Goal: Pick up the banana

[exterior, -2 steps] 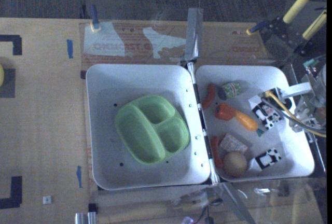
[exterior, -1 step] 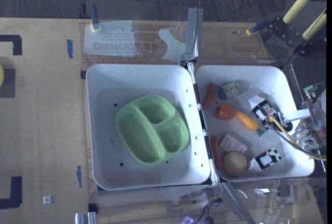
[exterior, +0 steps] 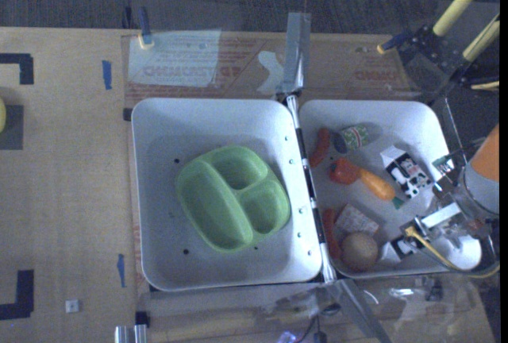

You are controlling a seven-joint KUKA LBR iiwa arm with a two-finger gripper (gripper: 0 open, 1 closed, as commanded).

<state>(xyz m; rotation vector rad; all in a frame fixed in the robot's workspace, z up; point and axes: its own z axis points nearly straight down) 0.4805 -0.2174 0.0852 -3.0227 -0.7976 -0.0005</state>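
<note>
A tan bench (exterior: 63, 198) carries two shallow white bins side by side. The left bin (exterior: 159, 119) holds a green divided plate (exterior: 232, 197), set a little toward its near side. The arm (exterior: 484, 175) comes in from the right over the right bin (exterior: 417, 115), and the gripper (exterior: 444, 234) hangs low in that bin's near right corner. It cannot be told whether it is spread or pressed together.

The small things all lie in the right bin. A white box with dark print (exterior: 405, 172) sits toward the right, just left of the arm. Left of it lies an orange and red carrot-like piece (exterior: 363, 177), and beyond that, at the far side, a green can (exterior: 357, 135) lies on its side. A red pepper (exterior: 320, 148) rests along the left wall. On the near side, a pale pink packet (exterior: 355, 219) touches a brown round thing (exterior: 359, 251) (perhaps a potato).

Where the banana lies cannot be told: there is some yellow beside the gripper, too blurred to name.
</note>
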